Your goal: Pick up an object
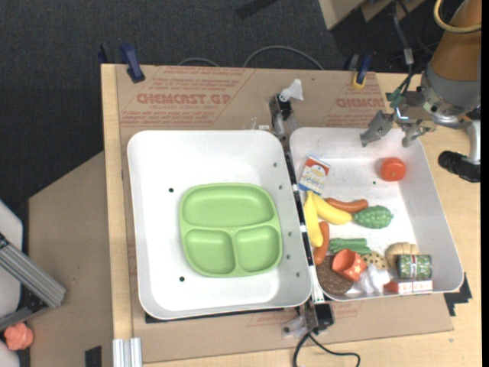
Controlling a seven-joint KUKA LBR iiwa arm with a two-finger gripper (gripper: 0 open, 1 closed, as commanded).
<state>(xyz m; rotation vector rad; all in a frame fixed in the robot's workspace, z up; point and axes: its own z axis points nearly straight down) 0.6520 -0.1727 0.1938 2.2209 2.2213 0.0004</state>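
Note:
My gripper (pixel 393 131) hangs over the far edge of the right bin (pixel 439 205), its two grey fingers spread apart with nothing between them. A red tomato (pixel 393 169) lies just below it in that bin. Further toward the front lie a small white carton (pixel 313 174), a yellow banana (pixel 321 212), a red sausage (pixel 348 203), a green bumpy vegetable (pixel 373 218), a small can (pixel 414 267) and several other toy foods in a heap.
The left bin (pixel 153 228) holds a green divided tray (pixel 229 229). The bins stand side by side on a cardboard sheet (pixel 191 98). Clamps and a cable sit at the bench's far edge.

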